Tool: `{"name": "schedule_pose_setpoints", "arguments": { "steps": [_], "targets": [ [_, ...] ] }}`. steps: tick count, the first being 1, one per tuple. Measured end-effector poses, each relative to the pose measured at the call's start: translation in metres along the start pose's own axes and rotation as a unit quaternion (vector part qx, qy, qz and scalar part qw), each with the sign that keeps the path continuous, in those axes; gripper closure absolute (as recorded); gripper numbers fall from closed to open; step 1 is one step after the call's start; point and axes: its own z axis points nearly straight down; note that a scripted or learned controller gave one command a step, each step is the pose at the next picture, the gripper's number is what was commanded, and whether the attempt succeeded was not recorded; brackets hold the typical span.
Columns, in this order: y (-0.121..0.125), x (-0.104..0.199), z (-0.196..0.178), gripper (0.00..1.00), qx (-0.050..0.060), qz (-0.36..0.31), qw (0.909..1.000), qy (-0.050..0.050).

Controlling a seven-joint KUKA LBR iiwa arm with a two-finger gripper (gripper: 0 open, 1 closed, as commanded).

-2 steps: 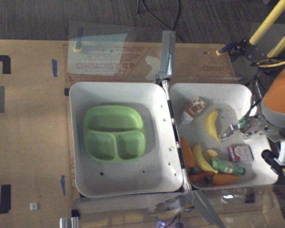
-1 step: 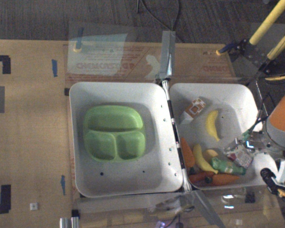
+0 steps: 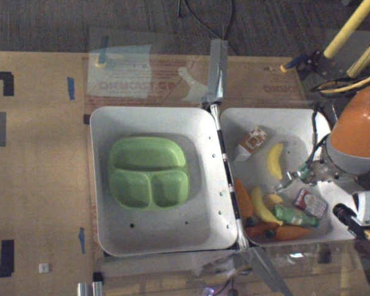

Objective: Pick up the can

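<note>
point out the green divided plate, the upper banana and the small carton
green divided plate (image 3: 149, 171), camera view, centre ridge
upper banana (image 3: 275, 160), camera view, middle of its curve
small carton (image 3: 253, 139), camera view, orange top face

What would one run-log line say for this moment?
gripper: low in right bin | can: lying, not held | left bin: green tray

Both white bins look like smooth, faintly glossy plastic; the green divided tray at the left bin's centre appears matt plastic. The bench reads as matt brown cardboard or wood, a clear glossy sheet lying at its twelve o'clock edge.
</note>
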Motion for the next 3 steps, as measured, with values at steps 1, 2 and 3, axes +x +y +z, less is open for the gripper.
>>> {"name": "schedule_pose_setpoints", "arguments": {
  "steps": [1,2,3],
  "targets": [
    [-0.041,-0.037,0.029,0.00,-0.002,0.062,0.9981,0.000],
    [-0.046,-0.055,-0.053,0.00,-0.001,-0.091,0.9959,-0.001],
    [-0.033,-0.045,0.028,0.00,-0.004,-0.222,0.9749,-0.003]
  ]
}}
